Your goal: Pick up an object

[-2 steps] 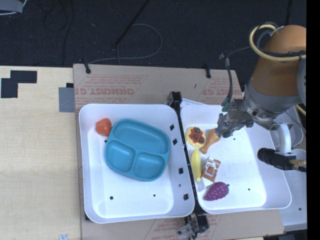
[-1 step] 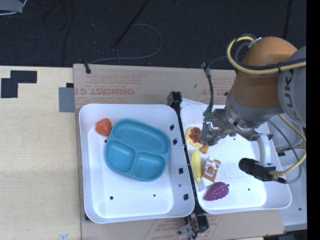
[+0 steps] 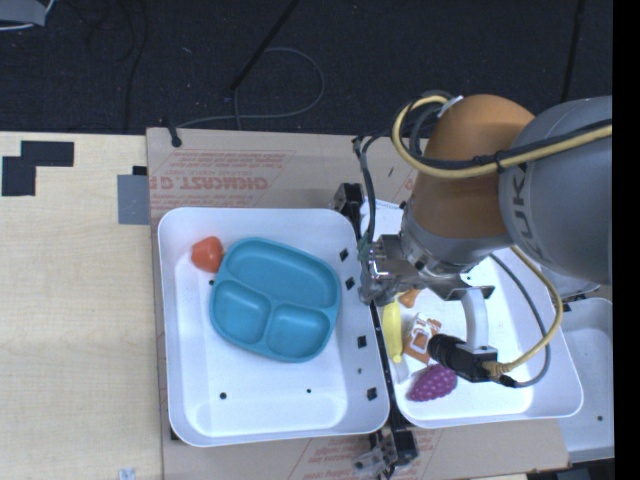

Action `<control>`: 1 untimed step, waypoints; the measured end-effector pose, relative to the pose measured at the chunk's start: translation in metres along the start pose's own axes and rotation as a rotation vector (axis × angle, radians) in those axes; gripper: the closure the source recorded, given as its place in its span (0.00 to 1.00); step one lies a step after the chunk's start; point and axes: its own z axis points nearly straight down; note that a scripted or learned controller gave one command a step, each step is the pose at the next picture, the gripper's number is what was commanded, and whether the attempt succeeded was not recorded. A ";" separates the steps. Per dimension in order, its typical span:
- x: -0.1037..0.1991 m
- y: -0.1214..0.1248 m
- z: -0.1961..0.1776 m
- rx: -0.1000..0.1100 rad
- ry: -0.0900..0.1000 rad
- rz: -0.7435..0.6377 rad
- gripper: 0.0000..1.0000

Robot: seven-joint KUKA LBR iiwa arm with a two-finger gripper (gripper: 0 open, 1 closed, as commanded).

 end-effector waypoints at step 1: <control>0.048 -0.004 0.001 -0.002 0.000 0.000 1.00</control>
